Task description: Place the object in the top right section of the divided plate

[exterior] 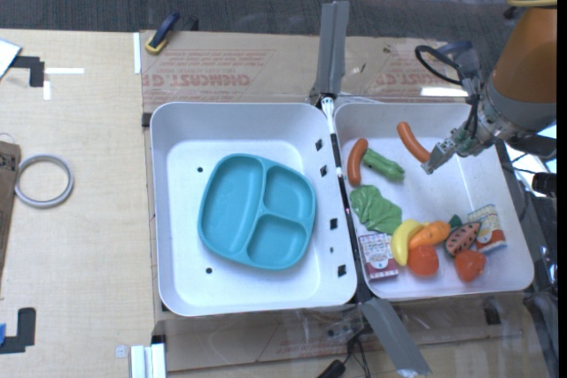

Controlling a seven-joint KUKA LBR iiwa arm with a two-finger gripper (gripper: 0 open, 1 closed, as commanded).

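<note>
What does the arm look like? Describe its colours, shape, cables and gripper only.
The arm is bulky and rounded, with a broad orange band above a grey wrist section. Black cables loop beside the wrist. The gripper is small, slim and grey, its tip too small to read.

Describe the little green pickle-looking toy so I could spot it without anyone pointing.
Start at the right-hand shallow white bin, the one full of toy food. Look in its upper left part, between two orange-red toy sausages: one standing near the left wall, one slanted further right. The small dark green bumpy toy pickle lies there, narrower and darker than the leafy green toy lettuce below it.
</note>
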